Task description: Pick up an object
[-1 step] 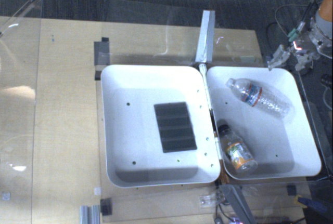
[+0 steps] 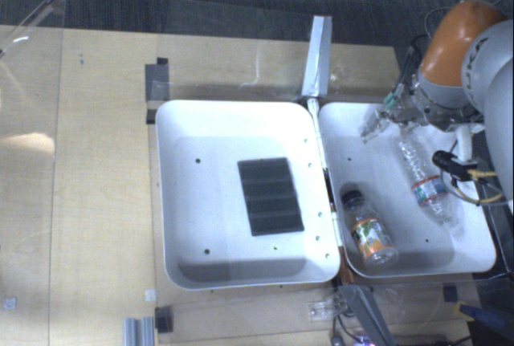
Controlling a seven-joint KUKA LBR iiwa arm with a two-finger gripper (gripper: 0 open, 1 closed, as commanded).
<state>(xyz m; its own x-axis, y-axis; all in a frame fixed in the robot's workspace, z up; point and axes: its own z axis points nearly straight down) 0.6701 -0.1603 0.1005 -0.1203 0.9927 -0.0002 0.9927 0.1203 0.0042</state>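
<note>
**Gripper low at the far edge of the right bin, two bottles within reach**

The gripper (image 2: pixel 377 125) sits at about eleven o'clock inside the right bin (image 2: pixel 482 256), low near the floor and close to the far wall. Its fingers are small and pale against the white plastic, and nothing shows between them; whether they stand apart or together I cannot tell. Behind it, toward two o'clock, the grey wrist and orange band of the arm (image 2: pixel 458 47) lean in from the right.

The likeliest target is the clear bottle (image 2: pixel 422 172), lying on its side just past the fingers toward four o'clock, its labelled end pointing to five o'clock. A second bottle with a dark cap (image 2: pixel 365 228) lies at seven o'clock in the same bin, cap toward the divider. In the left bin (image 2: pixel 173 176), a dark ribbed pad (image 2: pixel 271 196) lies flat near the centre, well apart from the arm.

Risks, as I judge them: the clear bottle is round, light and slick, so a closing pinch off its axis could squirt it sideways or roll it toward the bin's wall. With the gripper so near the far wall, a descent there could clip the rim. The bottle's transparency may also mislead a program's aim.
</note>
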